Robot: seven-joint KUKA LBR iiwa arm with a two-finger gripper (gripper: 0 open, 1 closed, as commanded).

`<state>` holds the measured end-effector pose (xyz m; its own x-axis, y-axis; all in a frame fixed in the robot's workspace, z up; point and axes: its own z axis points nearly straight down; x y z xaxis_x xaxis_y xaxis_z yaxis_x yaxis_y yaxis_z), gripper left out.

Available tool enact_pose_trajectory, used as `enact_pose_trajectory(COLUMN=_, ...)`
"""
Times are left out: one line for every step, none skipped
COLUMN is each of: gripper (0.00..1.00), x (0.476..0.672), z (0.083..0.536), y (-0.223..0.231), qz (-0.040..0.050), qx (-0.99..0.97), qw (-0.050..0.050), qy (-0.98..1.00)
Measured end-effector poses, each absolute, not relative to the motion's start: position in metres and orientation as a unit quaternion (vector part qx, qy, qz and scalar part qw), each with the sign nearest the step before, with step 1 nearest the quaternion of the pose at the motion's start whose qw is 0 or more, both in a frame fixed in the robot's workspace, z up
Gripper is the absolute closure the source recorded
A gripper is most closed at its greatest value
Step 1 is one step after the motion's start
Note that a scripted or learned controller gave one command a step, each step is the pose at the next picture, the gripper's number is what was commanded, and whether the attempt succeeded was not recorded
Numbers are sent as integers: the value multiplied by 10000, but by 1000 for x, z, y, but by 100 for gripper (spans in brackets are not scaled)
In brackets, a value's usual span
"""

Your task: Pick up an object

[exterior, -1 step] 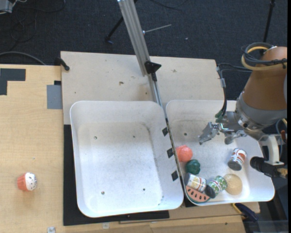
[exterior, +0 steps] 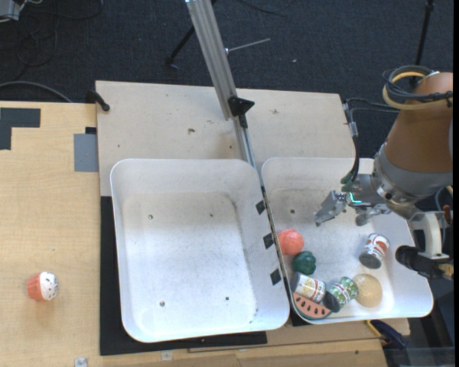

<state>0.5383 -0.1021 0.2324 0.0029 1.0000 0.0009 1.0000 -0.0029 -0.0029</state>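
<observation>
Tool (exterior: 338, 206), apparently unclenched and carrying nothing, hovers over the right bin (exterior: 306, 176), approach step judged in hand; next move calls for descent onto the nearby orange ball (exterior: 291, 241).

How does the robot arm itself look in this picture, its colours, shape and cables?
The arm is thick and rounded: a broad orange band above a grey wrist section, with yellowish cables looped at its top. The gripper is small, metallic grey, with thin fingers; a small green light glows behind it.
</observation>
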Motion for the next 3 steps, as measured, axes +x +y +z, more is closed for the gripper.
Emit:
enact_pose_trajectory(gripper=0, x=534, z=169, y=-104, qz=29, qx=-7072, qw=41, qy=-7070)
enact_pose_trajectory(gripper=0, x=527, z=106, y=-104, qz=28, qx=-7074, qw=42, qy=-7068)
enact_pose_trajectory(gripper=0, x=527, z=93, y=-104, qz=6, qx=-7078, qw=10, qy=-7064)
